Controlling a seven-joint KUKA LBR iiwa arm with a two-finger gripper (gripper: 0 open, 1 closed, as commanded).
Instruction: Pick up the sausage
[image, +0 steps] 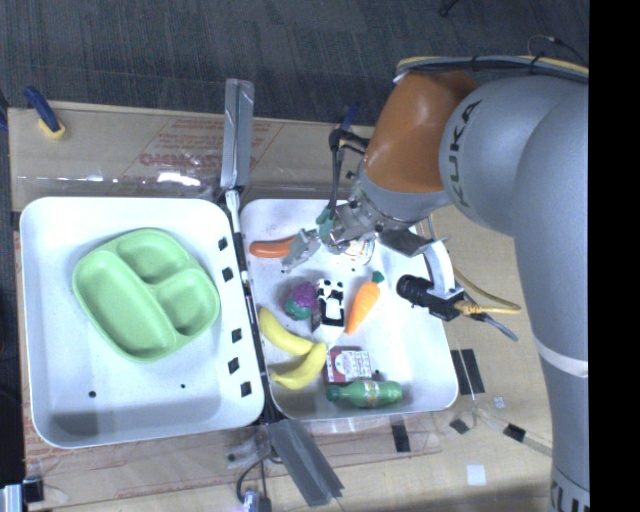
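Approach step: jaws (318, 238) beside sausage (270, 248), grip state unclear. Next, I centre over it and close.

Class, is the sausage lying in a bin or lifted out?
In the bin: the sausage lies flat on the right bin's floor beside the gripper.

**Crowded right bin, open left bin**

The right bin (440, 385) is packed: sausage (270, 248) near the far left corner with the pincer (318, 238) just beside it, then grape bunch (300, 300), carrot (362, 305), bananas (290, 350), a small carton (347, 364) and green bottle (366, 393) toward the near wall. Gaps between them are narrow. In the left bin (60, 400), only the green plate (147, 290) takes room; bare floor rings it.
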